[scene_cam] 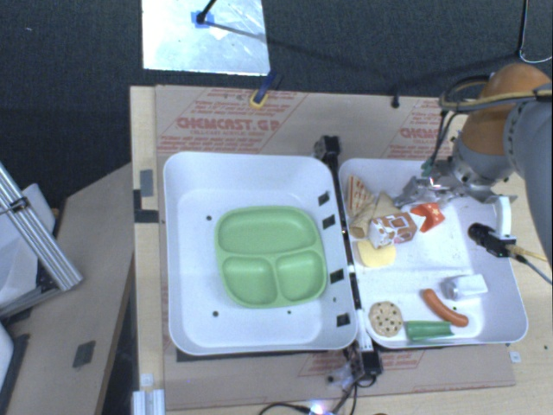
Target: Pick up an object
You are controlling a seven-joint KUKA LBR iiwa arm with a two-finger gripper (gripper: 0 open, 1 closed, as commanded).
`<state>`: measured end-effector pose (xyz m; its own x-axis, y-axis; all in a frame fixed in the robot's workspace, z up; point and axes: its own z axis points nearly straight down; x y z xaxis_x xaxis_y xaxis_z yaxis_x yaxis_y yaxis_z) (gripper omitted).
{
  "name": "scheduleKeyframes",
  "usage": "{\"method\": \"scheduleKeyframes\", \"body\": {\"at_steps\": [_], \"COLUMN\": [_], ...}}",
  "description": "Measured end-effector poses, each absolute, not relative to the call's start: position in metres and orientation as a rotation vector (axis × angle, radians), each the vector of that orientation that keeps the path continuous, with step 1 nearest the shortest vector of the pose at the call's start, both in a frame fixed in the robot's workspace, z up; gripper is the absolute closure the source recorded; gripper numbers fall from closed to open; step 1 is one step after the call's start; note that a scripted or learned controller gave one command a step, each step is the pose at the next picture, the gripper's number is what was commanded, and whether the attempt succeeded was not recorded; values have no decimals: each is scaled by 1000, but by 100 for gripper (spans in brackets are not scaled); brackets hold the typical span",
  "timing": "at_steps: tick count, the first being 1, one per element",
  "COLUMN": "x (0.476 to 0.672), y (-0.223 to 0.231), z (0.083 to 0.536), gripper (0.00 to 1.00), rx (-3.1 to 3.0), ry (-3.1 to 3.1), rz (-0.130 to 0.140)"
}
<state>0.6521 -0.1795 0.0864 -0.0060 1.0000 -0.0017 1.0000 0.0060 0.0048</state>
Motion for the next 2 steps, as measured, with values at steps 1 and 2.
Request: {"method": "scheduleKeyframes", "body": {"at_steps": [1, 2], "x": [654, 655], "y": [-180, -179], "z": [86, 98], "gripper": [0, 100], "rx": [2210, 2205], "ry": [2225, 2226], "rz": [4, 6]}}
